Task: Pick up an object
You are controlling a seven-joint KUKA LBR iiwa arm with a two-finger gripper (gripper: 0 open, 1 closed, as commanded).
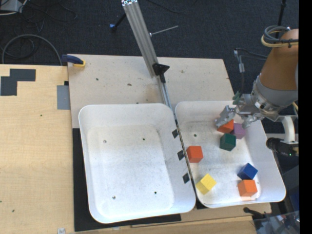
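Note:
The right bin (pixel 273 189) holds several small blocks. An orange block (pixel 226 127), a purple block (pixel 239 130) and a dark green block (pixel 227 142) crowd together near its back. My gripper (pixel 229 117) hangs right over the orange block, low in the bin, and its tips are hidden against the blocks. Further forward lie a red-orange cube (pixel 195 153), a yellow cube (pixel 206 183), a blue cube (pixel 247 171) and another orange cube (pixel 247 187).
The left bin (pixel 97 130) sits beside the right one, with small black clips (pixel 180 155) on the shared wall. A slanted aluminium post (pixel 144 38) rises behind the bins. The arm's orange wrist (pixel 280 67) stands above the right bin's far edge.

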